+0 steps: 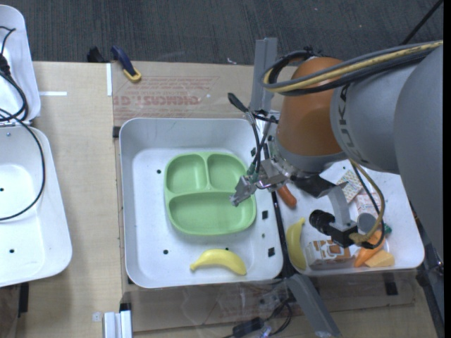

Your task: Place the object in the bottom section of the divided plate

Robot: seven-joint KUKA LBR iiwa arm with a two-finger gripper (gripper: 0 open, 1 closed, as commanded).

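A green divided plate (204, 215) lies in the middle of the left bin (141, 210), with two small sections at the far side and one large section at the near side. All its sections look bare. A yellow banana (218, 261) lies on the bin floor just in front of the plate. My gripper (242, 193) hangs over the plate's right rim, near where the large section meets the upper right one. I see nothing between its tips.
The right bin (405, 217) holds a second yellow banana (294, 243), an orange carrot (286, 196), a printed box (328, 253) and orange pieces (373, 258). The arm covers much of that bin. A blue and yellow clamp (125, 63) lies on the cardboard behind.
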